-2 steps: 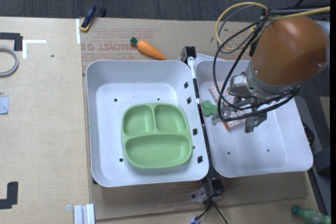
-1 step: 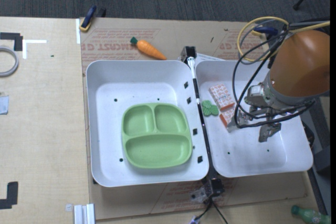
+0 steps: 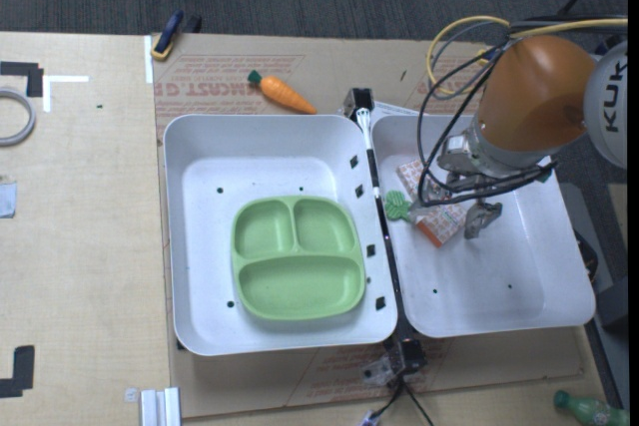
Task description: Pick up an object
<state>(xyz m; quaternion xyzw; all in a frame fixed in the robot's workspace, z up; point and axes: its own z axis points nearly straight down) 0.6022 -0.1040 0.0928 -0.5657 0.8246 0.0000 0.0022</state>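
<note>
The left bin (image 3: 190,244) carries a green tray (image 3: 297,257). In the right bin (image 3: 519,299), a small green piece (image 3: 398,206) touches a packet (image 3: 436,212) near the divider. My gripper (image 3: 477,219) hangs beside the packet, grasping nothing visible (finger spread unreadable). I should centre over the packet before descending.

- The arm's gripper (image 3: 469,214) hangs low over the right bin (image 3: 519,299), just beside a small orange-and-white packet (image 3: 437,224) and a green bit (image 3: 398,206).
- A green divided plate (image 3: 297,259) lies in the left bin (image 3: 200,214).
- A toy carrot (image 3: 283,92) rests on the cardboard behind.
</note>
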